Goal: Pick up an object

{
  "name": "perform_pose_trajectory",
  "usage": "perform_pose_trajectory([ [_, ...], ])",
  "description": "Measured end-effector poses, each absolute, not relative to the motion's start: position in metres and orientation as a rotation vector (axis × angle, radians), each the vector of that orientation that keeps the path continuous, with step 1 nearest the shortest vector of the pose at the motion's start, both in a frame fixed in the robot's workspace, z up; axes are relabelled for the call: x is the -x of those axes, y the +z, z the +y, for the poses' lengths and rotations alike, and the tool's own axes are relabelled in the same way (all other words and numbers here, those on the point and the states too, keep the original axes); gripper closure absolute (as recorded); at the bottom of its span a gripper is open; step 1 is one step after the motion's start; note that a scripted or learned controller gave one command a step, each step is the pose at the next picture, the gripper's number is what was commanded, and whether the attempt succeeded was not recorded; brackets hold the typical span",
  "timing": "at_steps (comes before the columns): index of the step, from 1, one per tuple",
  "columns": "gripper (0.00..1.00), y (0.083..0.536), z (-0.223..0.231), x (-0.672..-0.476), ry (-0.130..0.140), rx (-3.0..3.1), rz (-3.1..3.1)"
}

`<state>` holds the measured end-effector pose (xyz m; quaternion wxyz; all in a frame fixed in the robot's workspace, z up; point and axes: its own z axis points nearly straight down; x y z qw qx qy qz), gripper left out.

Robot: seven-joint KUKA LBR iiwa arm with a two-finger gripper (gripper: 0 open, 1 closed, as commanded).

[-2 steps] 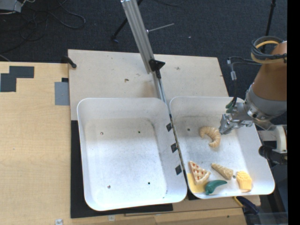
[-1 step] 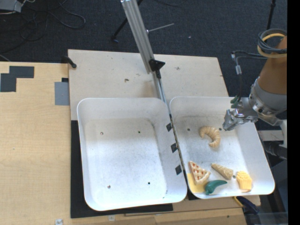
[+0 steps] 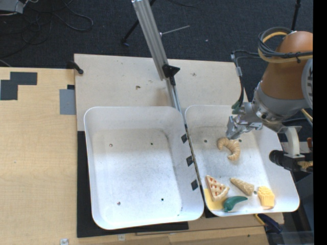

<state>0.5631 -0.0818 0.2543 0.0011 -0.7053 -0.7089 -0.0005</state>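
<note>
A dark carpeted floor (image 3: 102, 19) is stretching across the top, with black cables (image 3: 61, 11) trailing over it at the upper left. A pale desk (image 3: 122, 80) is sitting in the middle, marked with a few small dark spots. A light wooden panel (image 3: 36, 152) is lying to its left, carrying grey patches (image 3: 66, 101). A slanted aluminium bar (image 3: 153, 40) is rising from the desk.
</note>
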Motion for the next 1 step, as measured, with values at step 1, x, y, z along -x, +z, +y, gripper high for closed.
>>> perform_pose_trajectory([
  [1,1.00,0.2581,-0.0270,-0.5807,-0.001,2.213,-2.226],
])
